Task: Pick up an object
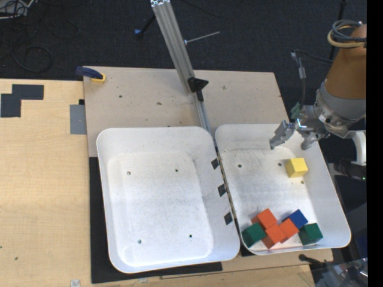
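Note:
A yellow cube [296, 167] lies in the right bin [257, 178], toward its far right side. At that bin's near edge sits a cluster of blocks: two orange [274, 225], two green [255, 234] and one blue [298, 217]. My gripper [294, 136] hangs over the far right part of the right bin, just above and behind the yellow cube. Its two grey fingers [279, 137] are spread apart with nothing between them.
The left bin [158, 196] stands beside the right one, with black clips [220, 189] along the shared edge. A slanted aluminium rail [177, 43] rises behind the bins. A blue and yellow clamp [91, 73] sits at the bench's far left corner.

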Controlling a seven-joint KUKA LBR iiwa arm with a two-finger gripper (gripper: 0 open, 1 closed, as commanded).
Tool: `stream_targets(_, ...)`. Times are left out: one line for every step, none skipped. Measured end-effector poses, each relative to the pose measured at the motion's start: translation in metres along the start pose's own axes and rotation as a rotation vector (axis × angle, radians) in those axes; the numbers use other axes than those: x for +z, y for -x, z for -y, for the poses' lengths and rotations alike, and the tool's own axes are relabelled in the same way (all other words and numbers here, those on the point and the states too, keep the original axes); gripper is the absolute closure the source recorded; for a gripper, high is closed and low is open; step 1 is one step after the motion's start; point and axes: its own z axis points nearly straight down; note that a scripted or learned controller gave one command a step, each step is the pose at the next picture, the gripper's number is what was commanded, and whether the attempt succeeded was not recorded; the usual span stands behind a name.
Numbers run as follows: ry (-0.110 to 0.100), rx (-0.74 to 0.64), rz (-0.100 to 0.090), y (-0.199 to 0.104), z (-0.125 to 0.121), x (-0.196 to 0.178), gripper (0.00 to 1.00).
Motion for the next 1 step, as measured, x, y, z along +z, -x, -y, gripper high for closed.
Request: stream_targets(0.005, 0.000, 0.001, 0.0003, -0.0008, -0.0027, 0.00)
